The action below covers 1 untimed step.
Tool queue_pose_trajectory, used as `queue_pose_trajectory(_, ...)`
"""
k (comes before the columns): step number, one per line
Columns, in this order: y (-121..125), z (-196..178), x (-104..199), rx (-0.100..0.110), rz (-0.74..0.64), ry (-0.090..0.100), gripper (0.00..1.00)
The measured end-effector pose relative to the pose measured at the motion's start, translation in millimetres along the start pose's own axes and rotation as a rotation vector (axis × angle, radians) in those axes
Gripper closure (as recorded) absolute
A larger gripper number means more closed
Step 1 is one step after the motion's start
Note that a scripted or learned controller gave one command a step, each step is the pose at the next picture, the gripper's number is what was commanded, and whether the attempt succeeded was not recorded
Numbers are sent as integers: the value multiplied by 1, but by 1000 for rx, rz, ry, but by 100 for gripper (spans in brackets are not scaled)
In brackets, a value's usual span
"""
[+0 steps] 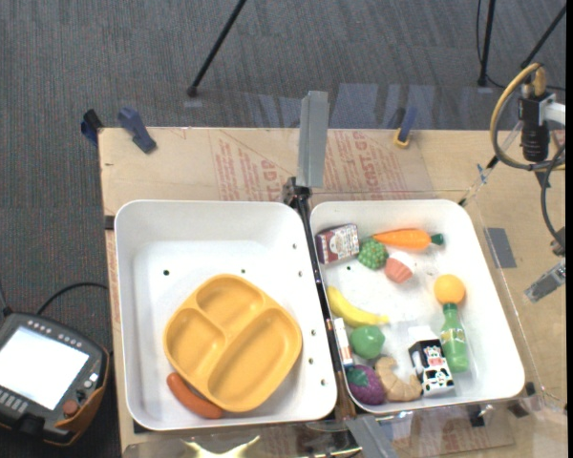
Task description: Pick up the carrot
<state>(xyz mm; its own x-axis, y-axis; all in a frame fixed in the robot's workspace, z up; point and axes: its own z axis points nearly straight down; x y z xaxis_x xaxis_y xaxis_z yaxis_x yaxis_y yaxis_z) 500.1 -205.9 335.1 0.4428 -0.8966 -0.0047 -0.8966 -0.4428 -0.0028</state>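
Grey carpet floor, cardboard-topped bench (220, 165) bearing 2 white bins. Carrot (408, 239) lies at far edge of right bin (492, 284), beside broccoli (371, 254) and small carton (337, 243); banana (351, 307), green bottle (453, 340) nearer. Left bin (143, 246) holds yellow divided plate (231, 341), sausage (193, 396) tucked against it. Gripper state: cannot tell.

The bench (220, 165) (brown, printed board) bears two white bins (153, 246) side by side.

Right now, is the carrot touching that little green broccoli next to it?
Cannot tell. In the camera view the carrot lies just above and right of the broccoli, their edges meeting or nearly so, with no plain gap or contact visible between them.
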Motion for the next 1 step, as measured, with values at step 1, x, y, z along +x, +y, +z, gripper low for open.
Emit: queue_pose_trajectory(1,15,97,-25,-9,-76,-11,100)
